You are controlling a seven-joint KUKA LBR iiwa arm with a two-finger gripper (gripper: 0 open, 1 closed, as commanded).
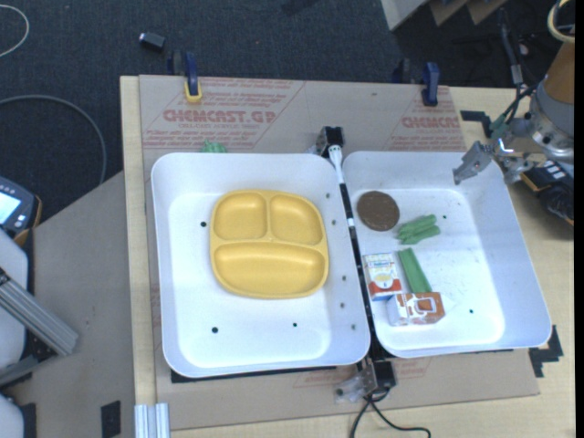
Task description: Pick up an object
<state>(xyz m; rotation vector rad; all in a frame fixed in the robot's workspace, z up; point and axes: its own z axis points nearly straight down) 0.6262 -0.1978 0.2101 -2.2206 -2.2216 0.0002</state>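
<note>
Looking first at the candidates for picking, all clustering in the left half of the right bin (511,272): a brown disc (377,210) lying flat at the far end of the group, a short green piece (418,229) lying just right of it and a little nearer, a long green stick (413,270) running near-to-far beside a small white carton (382,275), and a red-and-white box (415,308) sitting nearest of all, touching or almost touching the stick's near end.

Moving outward: finding the gripper (473,164) hovering over the far right corner of that same bin, well apart from every item, carrying nothing. Not being able to tell whether the claw is apart or together, the angle and blur giving too little.

Judging the step in hand as the approach, no object being chosen or touched yet. Calling, for the next move, for travelling left and nearer across the bin, settling above one item and descending squarely on it. Favouring the disc or the short green piece as standing freer than the crowded carton, stick and box, where risking a glancing contact or a double catch.

Noting, further left, a yellow divided plate (269,243) resting in the left bin (182,308).
</note>
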